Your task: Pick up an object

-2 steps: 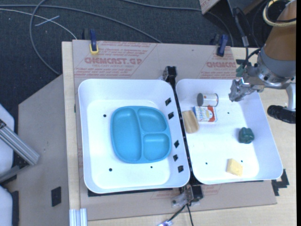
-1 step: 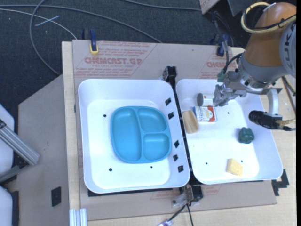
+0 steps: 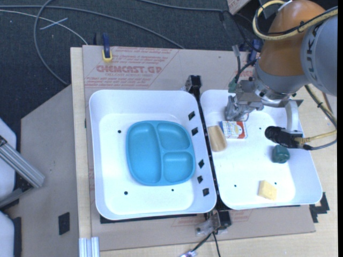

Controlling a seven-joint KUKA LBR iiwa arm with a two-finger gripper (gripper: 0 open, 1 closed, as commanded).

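Right bin (image 3: 300, 194) | pincer (image 3: 234, 113) low, finger state unclear | small carton (image 3: 235, 129) just beneath its tips

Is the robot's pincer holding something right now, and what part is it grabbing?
It cannot be told. The pincer sits right above the small carton in the right bin, but its tips are hidden, so no hold shows.

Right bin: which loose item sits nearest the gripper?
The small red-and-white carton, right under the gripper. The tan block, teal lump and yellow piece lie farther off.
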